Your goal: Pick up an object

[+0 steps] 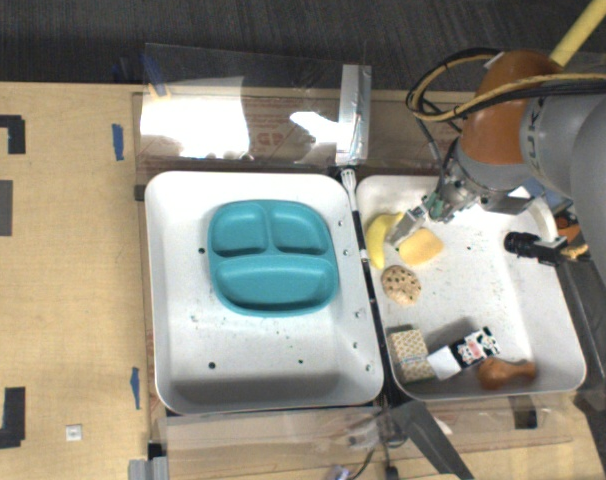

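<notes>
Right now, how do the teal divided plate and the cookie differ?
The teal divided plate is large, smooth, with three compartments; the cookie is small, round and speckled brown. The plate lies in the left bin, far from the gripper; the cookie lies in the right bin, just below it. Both lie flat.

Even, fairly bright overhead lighting; strong blown-out glare on the clear plastic sheet [248, 118] behind the left bin [173, 268], washing out detail there. Soft, short shadows under the teal tray [273, 255] and along the bin walls; far background above the tabletop [53, 268] dark. Overall slightly soft focus with coarse resolution, small items in the right bin [543, 298] blurred, arm [573, 138] near the right edge out of focus.
</notes>
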`<state>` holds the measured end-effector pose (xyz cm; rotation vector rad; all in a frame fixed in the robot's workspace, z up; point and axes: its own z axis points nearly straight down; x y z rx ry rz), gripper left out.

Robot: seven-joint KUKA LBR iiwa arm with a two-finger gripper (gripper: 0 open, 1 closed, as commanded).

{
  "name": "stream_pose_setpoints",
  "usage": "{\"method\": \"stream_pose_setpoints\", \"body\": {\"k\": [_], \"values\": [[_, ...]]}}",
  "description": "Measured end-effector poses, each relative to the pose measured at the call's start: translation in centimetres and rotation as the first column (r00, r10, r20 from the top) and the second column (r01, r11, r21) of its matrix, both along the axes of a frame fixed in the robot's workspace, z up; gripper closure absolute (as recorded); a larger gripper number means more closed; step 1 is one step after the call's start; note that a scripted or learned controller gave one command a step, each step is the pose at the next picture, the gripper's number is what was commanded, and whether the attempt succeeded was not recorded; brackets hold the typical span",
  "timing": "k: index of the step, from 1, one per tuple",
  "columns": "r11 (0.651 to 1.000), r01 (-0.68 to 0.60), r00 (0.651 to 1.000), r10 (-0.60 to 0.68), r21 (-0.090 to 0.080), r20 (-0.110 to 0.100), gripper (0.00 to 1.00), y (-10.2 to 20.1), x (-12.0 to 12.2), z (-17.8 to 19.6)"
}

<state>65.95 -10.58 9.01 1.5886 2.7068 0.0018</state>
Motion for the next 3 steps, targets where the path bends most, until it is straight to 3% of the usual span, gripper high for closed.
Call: {"method": "stream_pose_setpoints", "body": {"k": [1,2,3], "values": [[1.0,-0.003,1.0,0.003,-0.002,0.006,1.0,0.1,0.2,1.2],[1.0,-0.003,1.0,0.003,-0.002,0.005,0.0,0.2,0.2,1.2],[0.966,-0.257,0.966,0.257,-0.003,0.008,0.0,3.3,1.0,9.9]]}}
